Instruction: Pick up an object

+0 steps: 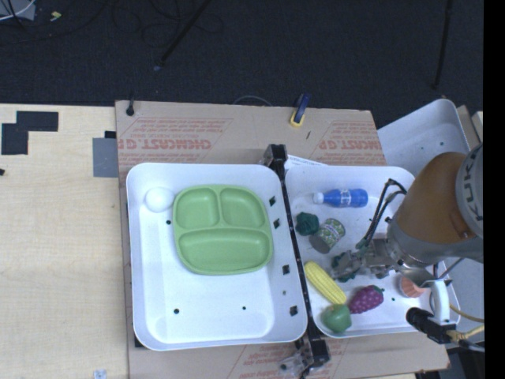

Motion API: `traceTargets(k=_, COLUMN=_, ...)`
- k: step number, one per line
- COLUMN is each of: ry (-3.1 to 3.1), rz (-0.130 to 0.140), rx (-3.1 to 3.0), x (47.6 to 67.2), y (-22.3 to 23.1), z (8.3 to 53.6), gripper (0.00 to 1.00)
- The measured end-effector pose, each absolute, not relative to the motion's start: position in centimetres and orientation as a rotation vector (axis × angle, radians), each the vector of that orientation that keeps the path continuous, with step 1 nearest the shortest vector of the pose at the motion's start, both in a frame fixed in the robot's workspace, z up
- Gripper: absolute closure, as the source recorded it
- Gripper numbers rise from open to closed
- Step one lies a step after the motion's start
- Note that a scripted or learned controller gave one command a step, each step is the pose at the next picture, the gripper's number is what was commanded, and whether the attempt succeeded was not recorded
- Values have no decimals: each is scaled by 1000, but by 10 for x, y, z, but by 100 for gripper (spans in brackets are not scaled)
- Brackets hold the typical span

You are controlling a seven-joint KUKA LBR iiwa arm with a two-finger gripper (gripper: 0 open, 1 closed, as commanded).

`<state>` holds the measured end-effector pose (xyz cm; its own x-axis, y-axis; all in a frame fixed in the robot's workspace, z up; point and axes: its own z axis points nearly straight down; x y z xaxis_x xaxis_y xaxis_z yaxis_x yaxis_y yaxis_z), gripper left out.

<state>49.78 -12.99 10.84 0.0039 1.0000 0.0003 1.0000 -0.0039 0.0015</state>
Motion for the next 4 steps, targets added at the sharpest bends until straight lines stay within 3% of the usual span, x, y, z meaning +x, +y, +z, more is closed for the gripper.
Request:
traceTargets(k=1, ry=2223, rz=-3, rx=2224, x=498, y=-128, z=86, gripper=0)
traceTargets(k=2, ry=2215, rz=-1, rx=2232, x=498, y=-130, z=98, gripper=100)
traceTargets(k=4, ry=2221, rz=0, rx=2221, x=505, y=-132, z=186, gripper=100)
